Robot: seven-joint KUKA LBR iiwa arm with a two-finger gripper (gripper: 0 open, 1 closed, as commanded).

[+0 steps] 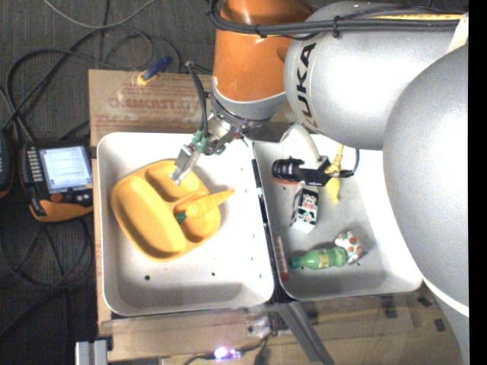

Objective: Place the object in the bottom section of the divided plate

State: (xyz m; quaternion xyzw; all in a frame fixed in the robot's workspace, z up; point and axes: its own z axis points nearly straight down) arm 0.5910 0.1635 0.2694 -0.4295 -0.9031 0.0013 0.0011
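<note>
A yellow divided plate [144, 230] lies in the left bin [122, 287]. An orange toy carrot [205, 203] rests across the plate's right-hand section, with its green stub toward the plate's middle and its tip poking over the right rim. My gripper [185, 166] hangs over the plate's upper section, just up and left of the carrot and apart from it. Nothing shows in its grasp.
The right bin [396, 280] holds a black-and-white patterned toy [305, 207], a green bottle [318, 259] and a small spotted object [350, 243]. The arm's large grey body covers the right side of the view. A cardboard sheet [144, 105] lies behind the left bin.
</note>
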